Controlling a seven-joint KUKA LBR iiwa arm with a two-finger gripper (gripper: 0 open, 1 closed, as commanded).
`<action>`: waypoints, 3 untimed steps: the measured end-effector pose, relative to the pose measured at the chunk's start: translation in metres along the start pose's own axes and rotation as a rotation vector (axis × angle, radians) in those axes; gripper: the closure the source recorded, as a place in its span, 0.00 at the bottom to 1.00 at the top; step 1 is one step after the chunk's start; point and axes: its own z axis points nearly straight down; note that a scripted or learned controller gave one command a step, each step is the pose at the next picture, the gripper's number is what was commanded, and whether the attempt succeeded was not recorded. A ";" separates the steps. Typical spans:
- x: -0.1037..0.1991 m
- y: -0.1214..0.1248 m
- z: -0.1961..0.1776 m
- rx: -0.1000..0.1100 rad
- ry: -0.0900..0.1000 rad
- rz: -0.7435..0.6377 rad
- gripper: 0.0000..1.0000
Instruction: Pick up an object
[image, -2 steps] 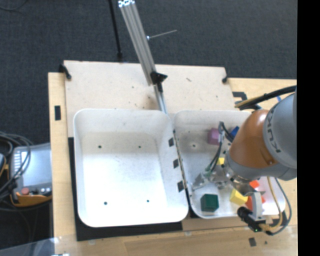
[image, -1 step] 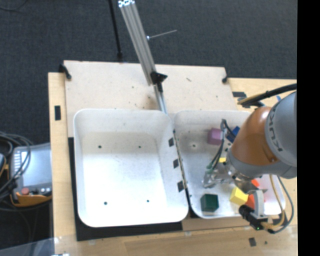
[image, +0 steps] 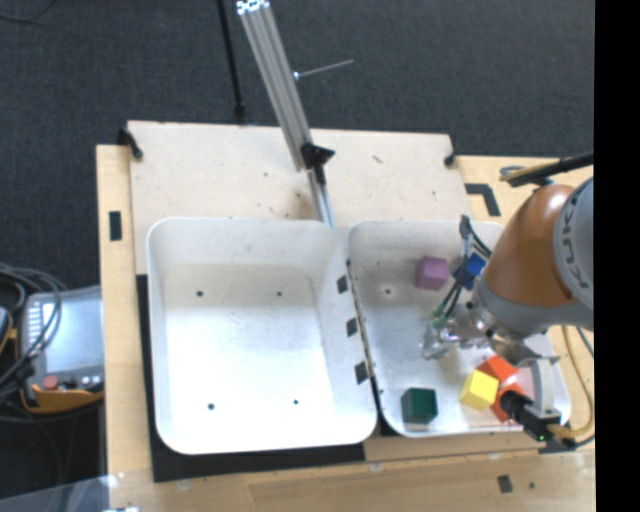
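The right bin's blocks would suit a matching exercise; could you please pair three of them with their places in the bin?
Things:
1. purple block
2. green block
3. yellow block

Places in the right bin:
A. near edge, towards the left bin
B. far part of the bin
C. near part, next to an orange block

Pairs: 1-B, 2-A, 3-C

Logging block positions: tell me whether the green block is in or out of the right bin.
In. The green block rests on the floor of the right bin, near its front rim, apart from the yellow block.
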 end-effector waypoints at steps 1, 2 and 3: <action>-0.001 -0.006 -0.048 0.000 0.000 -0.002 1.00; 0.002 -0.008 -0.093 -0.001 0.000 -0.003 1.00; 0.054 0.011 -0.081 0.006 0.002 -0.005 1.00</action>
